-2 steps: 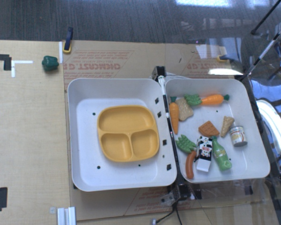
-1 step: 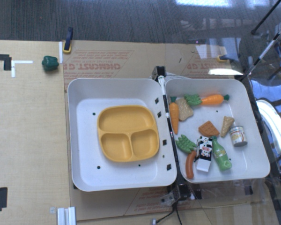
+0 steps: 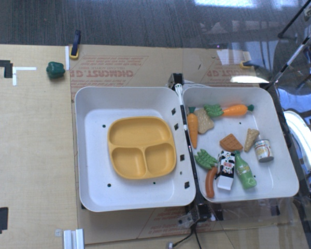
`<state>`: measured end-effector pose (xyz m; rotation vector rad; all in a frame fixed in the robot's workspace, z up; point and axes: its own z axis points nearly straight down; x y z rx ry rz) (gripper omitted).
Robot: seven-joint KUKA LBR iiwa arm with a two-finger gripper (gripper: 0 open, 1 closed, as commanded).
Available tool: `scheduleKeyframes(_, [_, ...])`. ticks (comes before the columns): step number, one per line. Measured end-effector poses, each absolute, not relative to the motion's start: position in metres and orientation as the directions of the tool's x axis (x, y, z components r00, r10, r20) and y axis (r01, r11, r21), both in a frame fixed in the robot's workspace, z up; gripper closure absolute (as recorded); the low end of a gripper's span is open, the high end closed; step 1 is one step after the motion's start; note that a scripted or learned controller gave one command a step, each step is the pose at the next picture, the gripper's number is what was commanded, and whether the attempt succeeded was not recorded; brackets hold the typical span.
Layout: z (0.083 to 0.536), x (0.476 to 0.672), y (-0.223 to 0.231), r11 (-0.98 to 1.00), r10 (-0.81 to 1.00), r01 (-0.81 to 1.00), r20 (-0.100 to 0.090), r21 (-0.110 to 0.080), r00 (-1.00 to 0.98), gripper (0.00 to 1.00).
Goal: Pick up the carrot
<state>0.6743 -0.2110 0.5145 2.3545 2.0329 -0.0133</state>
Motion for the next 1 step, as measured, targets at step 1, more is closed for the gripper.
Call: scheduleKeyframes(1, [0.5223,0.6762,-0.2106,-0.142,0.989,0.99,-0.03,0.023,0.142,1.0])
